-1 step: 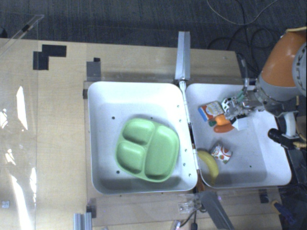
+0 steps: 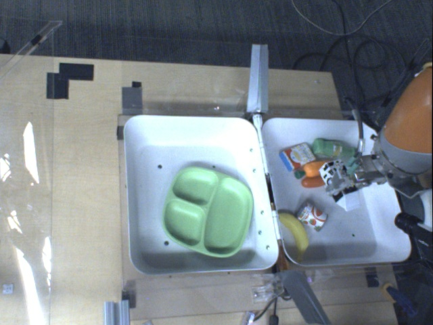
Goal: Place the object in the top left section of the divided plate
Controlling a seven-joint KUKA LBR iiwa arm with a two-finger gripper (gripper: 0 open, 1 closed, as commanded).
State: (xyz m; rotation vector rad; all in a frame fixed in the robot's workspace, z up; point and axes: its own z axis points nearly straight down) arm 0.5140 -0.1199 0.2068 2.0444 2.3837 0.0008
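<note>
You are looking at the grey arm's two-finger gripper (image 2: 338, 177) hanging low over the right-hand shallow white bin (image 2: 379, 249), reaching in from the view's right. The view is not showing you how wide the gripper is standing or whether it is gripping anything, so you cannot tell.

The pale green divided plastic plate (image 2: 208, 212) is lying well apart from the gripper, off to its left in the view, in the left-hand shallow white bin (image 2: 145, 181). The raised wall between the two bins is standing between it and the gripper. The plate's top left section (image 2: 193, 185) is sitting on the side of the plate farthest from the gripper.

Just beside the gripper tip, on its plate-ward side, a small orange carrot-shaped piece (image 2: 311, 176) is lying; whether the two are touching you cannot tell. Just beyond that, a flat orange-and-white carton (image 2: 298, 156) is lying tilted. A soft green bottle-shaped thing (image 2: 331, 147) is lying just above the gripper in the view. Below the gripper a small red-and-white can (image 2: 312, 217) is lying on its side, and a yellow banana (image 2: 294, 230) is resting near it against the bin's lower left corner.
</note>
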